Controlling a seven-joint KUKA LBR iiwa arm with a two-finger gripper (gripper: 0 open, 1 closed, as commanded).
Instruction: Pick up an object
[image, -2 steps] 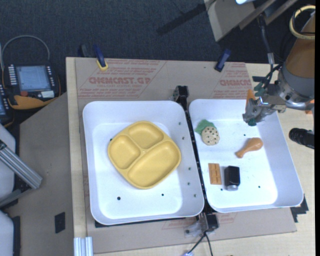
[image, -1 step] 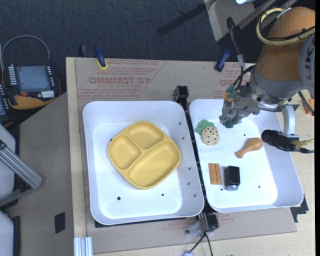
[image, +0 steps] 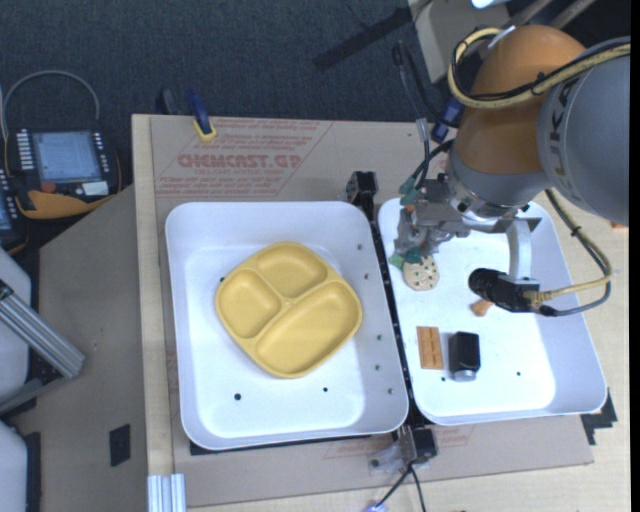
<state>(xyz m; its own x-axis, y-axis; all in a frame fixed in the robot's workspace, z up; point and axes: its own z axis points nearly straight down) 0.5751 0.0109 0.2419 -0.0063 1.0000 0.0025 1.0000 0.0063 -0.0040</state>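
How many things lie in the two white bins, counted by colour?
Yellow: 1, the divided tray
Black: 1, the small block
Brown: 1, the flat strip
Tan with dots: 1, the round piece
Orange: 1, the small bit
Total: 5

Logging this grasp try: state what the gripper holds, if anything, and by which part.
Cannot be told. The gripper sits low at the right bin's left edge, right above a small round dotted piece, but no object visibly sits between its fingers.
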